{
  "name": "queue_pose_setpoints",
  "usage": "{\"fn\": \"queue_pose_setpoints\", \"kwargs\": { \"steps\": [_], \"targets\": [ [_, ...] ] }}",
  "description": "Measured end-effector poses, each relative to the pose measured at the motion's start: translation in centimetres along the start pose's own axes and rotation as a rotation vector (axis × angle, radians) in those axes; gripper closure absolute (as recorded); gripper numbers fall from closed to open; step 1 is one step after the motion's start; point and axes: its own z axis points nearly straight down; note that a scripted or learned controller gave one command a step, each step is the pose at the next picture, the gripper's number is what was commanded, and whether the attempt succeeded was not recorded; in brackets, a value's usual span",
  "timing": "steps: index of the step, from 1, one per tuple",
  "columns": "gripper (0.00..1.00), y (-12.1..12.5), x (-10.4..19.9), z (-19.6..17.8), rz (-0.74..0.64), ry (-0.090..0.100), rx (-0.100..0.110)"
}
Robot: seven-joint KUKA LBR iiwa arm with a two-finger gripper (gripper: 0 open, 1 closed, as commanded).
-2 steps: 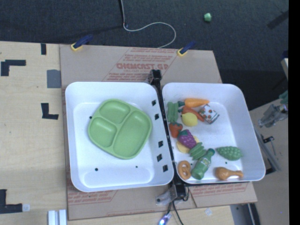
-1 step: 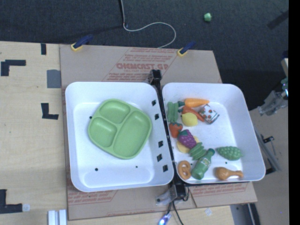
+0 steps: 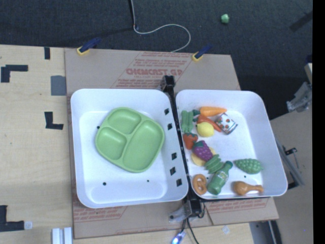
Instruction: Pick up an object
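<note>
The right bin [image 3: 264,131] holds several toy foods along its left and front sides. An orange carrot [image 3: 212,111] and a small red-and-white packet [image 3: 226,123] lie at the back. A yellow lemon [image 3: 205,130] and green pods [image 3: 187,120] sit beside them. Purple grapes [image 3: 202,150] lie in the middle. A green bottle [image 3: 219,177], a pretzel [image 3: 199,184], a bumpy green vegetable [image 3: 248,165] and a chicken drumstick [image 3: 247,188] lie toward the front.
The left bin [image 3: 84,187] holds a green divided plate [image 3: 130,139]. Both bins rest on a cardboard sheet [image 3: 147,70] with clamps at its back edge. A cable [image 3: 157,29] and a small green ball [image 3: 225,18] lie on the dark floor behind.
</note>
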Motion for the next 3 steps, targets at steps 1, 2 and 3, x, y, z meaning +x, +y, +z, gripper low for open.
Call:
{"fn": "queue_pose_setpoints", "kwargs": {
  "steps": [1, 2, 3],
  "targets": [
    [1.00, -0.3, -5.3, 11.6, 0.009, 0.004, 0.018],
    [1.00, -0.1, -5.1, 9.9, 0.003, 0.000, 0.007],
    [1.00, -0.1, -5.0, 9.0, 0.002, 0.000, 0.007]
  ]
}}
